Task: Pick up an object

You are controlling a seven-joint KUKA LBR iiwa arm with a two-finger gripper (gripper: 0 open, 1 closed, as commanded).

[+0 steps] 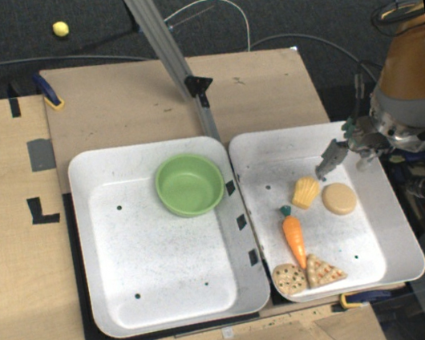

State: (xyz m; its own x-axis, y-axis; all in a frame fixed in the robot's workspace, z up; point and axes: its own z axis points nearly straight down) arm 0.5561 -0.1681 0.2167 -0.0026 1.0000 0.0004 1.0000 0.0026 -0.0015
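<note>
Nothing is picked up yet — every object lies on a bin floor. In the right bin (381,200) sit a yellow corn piece (305,192), a round tan bun (339,200), a carrot (293,240), a round cookie (288,278) and a pizza slice (322,271); the left bin (108,224) holds a green bowl (190,184). The hand (329,159) hangs over the far part of the right bin, just beyond the corn piece and bun, apart from both. What is left: descend, close on one item, lift. Whether the hand is spread or closed I cannot tell — it reads as one dark slanted shape. The arm's upper part is cut off at the right edge.
</note>
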